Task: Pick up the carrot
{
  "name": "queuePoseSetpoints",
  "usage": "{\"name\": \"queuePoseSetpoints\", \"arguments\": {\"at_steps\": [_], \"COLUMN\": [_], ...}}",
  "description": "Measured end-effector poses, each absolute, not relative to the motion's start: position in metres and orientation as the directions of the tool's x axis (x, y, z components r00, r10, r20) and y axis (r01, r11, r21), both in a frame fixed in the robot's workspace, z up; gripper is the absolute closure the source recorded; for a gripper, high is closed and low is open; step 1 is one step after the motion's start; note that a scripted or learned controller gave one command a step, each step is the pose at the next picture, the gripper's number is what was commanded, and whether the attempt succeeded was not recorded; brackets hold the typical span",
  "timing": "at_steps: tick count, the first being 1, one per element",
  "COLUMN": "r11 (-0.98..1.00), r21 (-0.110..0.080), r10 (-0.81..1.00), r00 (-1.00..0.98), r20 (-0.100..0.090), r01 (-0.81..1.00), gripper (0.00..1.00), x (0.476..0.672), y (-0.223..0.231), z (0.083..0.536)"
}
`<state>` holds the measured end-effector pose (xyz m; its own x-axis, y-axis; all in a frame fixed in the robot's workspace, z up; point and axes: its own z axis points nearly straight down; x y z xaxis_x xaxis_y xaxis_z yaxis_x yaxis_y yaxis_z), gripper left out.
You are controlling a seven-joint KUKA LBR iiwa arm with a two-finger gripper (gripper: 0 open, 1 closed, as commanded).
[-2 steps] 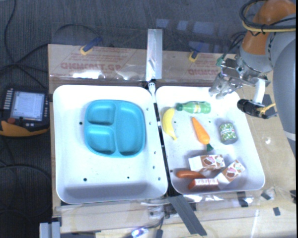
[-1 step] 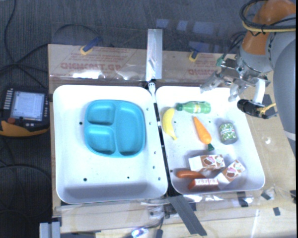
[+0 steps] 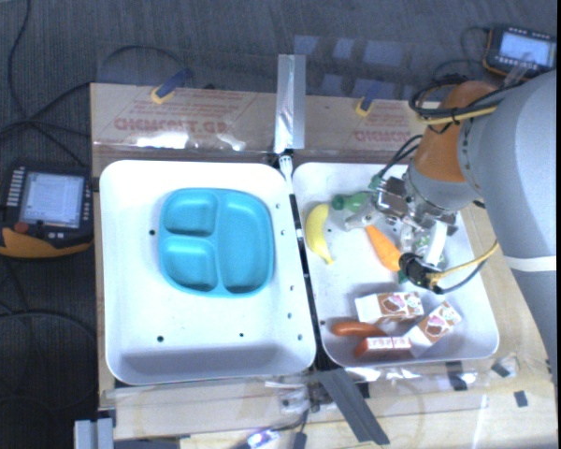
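Observation:
The carrot (image 3: 383,245) is a small orange piece lying at a slant in the upper middle of the right bin (image 3: 489,337). My gripper (image 3: 409,239) hangs directly over the carrot's right side, and its grey and black body covers that end. The arm reaches in from the right, its orange band above the wrist. Whether the gripper touches the carrot cannot be made out.
In the right bin lie a banana (image 3: 316,233) by the left wall, a green item (image 3: 352,201) at the top, two small cartons (image 3: 401,305) (image 3: 440,321) and a sausage (image 3: 353,327) near the front. The left bin (image 3: 122,279) holds a blue divided plate (image 3: 215,241).

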<state>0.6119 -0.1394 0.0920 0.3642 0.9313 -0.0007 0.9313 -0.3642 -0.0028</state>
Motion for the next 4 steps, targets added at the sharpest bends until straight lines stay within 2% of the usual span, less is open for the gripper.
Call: {"name": "queuePoseSetpoints", "arguments": {"at_steps": [1, 2, 3, 4], "r11": [0.141, 0.062, 0.062, -0.086], "r21": [0.01, 0.01, 0.011, -0.003], "r10": [0.99, 0.998, 0.998, 0.996], "r00": [-0.141, -0.062, -0.062, 0.086], "r20": [-0.007, -0.005, -0.003, -0.002], "r01": [0.99, 0.998, 0.998, 0.996], "gripper": [0.0, 0.0, 1.0, 1.0], "x": [0.605, 0.549, 0.55, 0.578], "y": [-0.102, -0.155, -0.154, -0.114], "z": [0.09, 0.09, 0.099, 0.196]}}
